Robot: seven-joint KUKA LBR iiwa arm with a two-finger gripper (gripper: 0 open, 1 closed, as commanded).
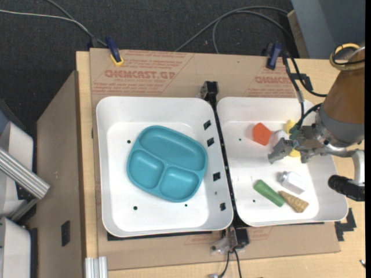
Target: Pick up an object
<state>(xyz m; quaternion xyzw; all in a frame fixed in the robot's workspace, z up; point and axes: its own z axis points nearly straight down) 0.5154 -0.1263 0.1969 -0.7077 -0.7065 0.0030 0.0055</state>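
The right bin holds several small things. An orange block lies toward its 11 o'clock area, squat and bright. At about 6 o'clock a green stick-shaped piece lies slanted, and touching its lower end is a tan, textured cone-like piece. Just above the cone sits a small white-and-grey block. A yellow piece shows partly, near the bin's middle and toward 3 o'clock, half hidden beneath the gripper.

The gripper hovers low at the bin's centre-right, its grey fingers spread to either side of the yellow piece; whether they actually pinch it cannot be told. The arm covers the bin's 3 o'clock edge, with black cables trailing toward 12 o'clock.

The left bin carries a teal divided plate, tilted, filling its middle. Both bins rest on a cardboard sheet over the bench.
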